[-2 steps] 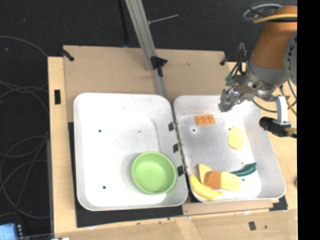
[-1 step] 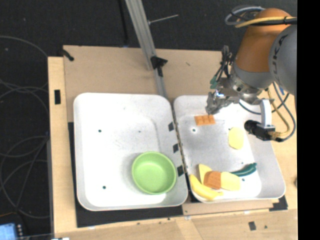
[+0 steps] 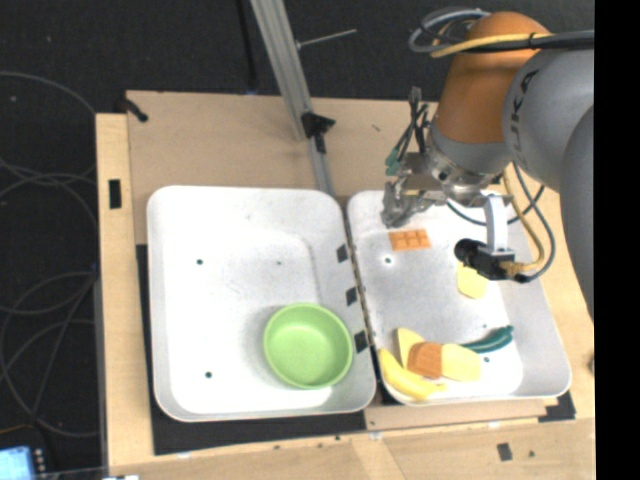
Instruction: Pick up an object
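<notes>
The arm is reaching in from the right, and its hand [image 3: 400, 200] is hanging over the far left corner of the right bin [image 3: 535, 313]. How wide the hand is standing I cannot tell, because the metal parts are mixing together there. Nothing is showing between them, so I am judging that it is not carrying anything.

The nearest thing to pick is a small orange flat piece [image 3: 408, 239], which is lying on the bin floor just near of the hand. To do this step well, I am thinking the hand should come a little nearer, centre itself over the piece, and go down straight. The piece is looking very thin, so the grip could slide over it. A pile at the near edge of the same bin, with a yellow banana shape [image 3: 402, 379], an orange block [image 3: 425, 360] and a dark green tool [image 3: 493, 341], could be an easier target. A green bowl [image 3: 307, 344] is sitting in the left bin [image 3: 200, 238], well apart from the hand.

A black part on the wrist [image 3: 485, 260] is covering the top of a pale yellow piece [image 3: 471, 284]. What kind of things are in the pile is hard to make out, because they are overlapping.
</notes>
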Tool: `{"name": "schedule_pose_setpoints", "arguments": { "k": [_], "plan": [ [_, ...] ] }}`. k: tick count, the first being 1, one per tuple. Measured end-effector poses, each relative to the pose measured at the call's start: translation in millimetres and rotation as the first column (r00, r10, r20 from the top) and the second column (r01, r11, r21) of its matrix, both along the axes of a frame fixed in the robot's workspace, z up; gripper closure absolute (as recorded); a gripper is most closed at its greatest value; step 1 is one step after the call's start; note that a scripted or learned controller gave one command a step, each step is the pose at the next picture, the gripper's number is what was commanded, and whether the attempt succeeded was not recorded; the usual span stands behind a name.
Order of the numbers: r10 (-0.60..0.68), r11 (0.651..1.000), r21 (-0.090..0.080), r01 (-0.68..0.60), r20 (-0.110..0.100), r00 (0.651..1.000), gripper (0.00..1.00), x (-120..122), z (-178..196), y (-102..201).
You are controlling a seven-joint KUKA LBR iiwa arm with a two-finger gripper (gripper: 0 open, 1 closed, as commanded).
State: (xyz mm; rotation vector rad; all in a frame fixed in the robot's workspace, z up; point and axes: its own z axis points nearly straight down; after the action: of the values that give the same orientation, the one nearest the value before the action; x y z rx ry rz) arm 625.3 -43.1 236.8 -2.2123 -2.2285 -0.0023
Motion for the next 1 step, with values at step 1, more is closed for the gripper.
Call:
{"name": "schedule_pose_setpoints", "arguments": {
  "k": [1],
  "plan": [
    [-0.001, 1.000, -0.001, 0.001, 0.000, 1.000, 1.00, -8.7, -8.7, 49.4]
  ]
}}
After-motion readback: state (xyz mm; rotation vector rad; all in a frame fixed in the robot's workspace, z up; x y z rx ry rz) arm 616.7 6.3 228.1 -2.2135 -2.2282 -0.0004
